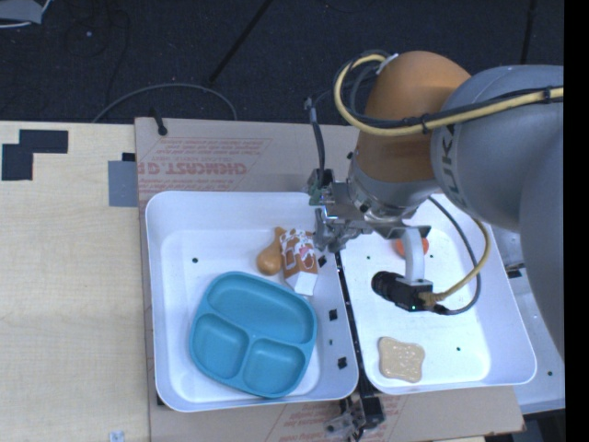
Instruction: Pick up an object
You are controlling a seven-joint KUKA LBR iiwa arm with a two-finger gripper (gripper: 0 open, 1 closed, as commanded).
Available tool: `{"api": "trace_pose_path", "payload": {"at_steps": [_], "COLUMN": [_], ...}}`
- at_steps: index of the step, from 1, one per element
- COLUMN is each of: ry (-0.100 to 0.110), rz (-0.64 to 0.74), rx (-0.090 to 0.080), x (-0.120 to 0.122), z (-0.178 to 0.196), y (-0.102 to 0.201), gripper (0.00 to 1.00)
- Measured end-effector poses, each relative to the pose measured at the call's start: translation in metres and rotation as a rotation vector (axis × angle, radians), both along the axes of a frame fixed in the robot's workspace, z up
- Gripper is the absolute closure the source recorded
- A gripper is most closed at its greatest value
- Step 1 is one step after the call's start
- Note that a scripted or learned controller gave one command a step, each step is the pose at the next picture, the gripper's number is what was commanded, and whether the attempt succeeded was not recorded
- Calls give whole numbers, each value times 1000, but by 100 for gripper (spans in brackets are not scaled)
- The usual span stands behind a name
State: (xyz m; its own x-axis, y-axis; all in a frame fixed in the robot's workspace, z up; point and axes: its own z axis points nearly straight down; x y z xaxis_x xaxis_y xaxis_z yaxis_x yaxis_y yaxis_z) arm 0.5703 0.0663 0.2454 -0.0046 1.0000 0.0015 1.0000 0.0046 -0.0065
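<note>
Camera view: the gripper (324, 236) is poised beside the gingerbread toy (291, 251) in the left bin (170, 238), finger state cannot be told, nothing is seen lifted yet.

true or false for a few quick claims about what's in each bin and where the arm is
1. The blue tray lies in the left bin. True.
2. The tan flat piece lies in the left bin. False: it lies in the right bin.
3. The brown toy sits on the blue tray. False: it lies on the bin floor beyond the tray.
4. The gripper is near the divide between the bins. True.
5. The tray has three compartments. True.
</note>
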Motion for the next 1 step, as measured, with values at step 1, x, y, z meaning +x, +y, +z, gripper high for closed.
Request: {"api": "trace_pose_path", "payload": {"at_steps": [1], "ry": [0], "rz": [-1], "rx": [-1], "x": [-9], "z": [-15], "y": [45], "gripper": [100]}}
